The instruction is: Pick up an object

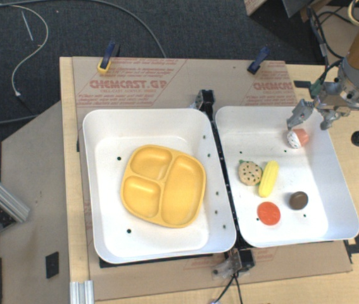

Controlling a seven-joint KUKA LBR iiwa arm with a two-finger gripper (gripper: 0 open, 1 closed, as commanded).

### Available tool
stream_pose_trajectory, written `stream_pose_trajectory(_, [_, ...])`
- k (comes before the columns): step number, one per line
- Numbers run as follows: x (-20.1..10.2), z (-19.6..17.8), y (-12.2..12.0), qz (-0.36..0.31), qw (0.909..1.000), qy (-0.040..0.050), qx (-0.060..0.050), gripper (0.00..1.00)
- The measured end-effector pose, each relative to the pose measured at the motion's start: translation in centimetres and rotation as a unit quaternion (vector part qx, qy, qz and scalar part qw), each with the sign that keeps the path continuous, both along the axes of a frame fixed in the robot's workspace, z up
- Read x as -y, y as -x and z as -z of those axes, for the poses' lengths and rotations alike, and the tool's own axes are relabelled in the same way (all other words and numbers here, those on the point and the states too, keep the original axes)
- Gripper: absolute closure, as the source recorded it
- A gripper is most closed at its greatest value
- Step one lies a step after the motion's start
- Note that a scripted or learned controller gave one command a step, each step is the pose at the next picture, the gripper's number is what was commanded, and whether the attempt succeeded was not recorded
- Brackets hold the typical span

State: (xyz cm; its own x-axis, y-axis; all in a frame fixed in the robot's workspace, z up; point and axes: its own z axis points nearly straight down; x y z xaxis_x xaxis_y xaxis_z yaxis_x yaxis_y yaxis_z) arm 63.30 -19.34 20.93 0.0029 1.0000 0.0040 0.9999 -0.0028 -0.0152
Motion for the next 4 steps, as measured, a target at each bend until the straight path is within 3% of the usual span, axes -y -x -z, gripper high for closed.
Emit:
stream_pose_trajectory(1, [-0.1,-0.9,-0.3,-0.002,1.0000,0.0016,0.007,0.00])
stream_pose_trajectory(2, [0.0,5.4,-0.6,-0.002,1.0000,0.0008,0.004,0.00])
stream_pose_trajectory(3, [0.3,9.4,-1.4,-0.002,0.9999,0.0061,0.015,0.00])
stream_pose_trajectory(4, [0.3,9.6,-1.5,-0.002,0.9999,0.0064,0.015,0.00])
